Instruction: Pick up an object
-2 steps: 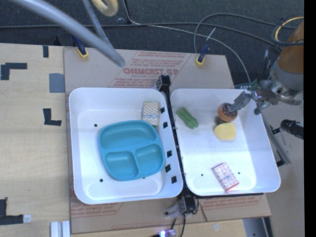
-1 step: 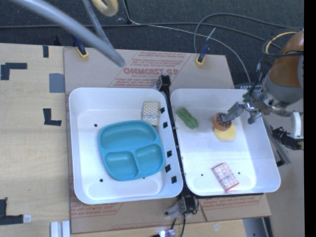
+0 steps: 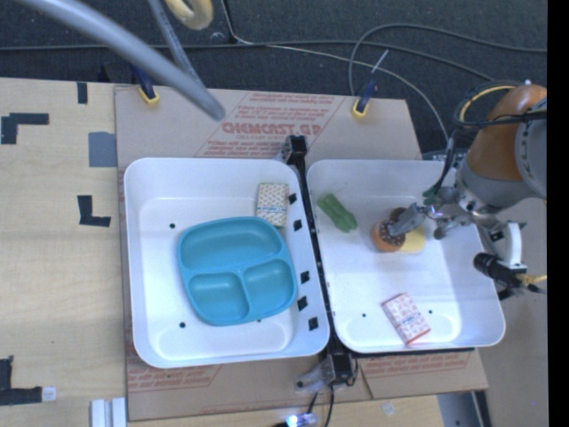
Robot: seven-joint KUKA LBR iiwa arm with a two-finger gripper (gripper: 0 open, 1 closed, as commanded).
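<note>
Blue tray and a patterned box lie left of the divider. Right of it: green piece, orange-yellow object, carton. Your gripper touches the orange-yellow object; grip state cannot be determined. Nothing lifted yet.
</note>
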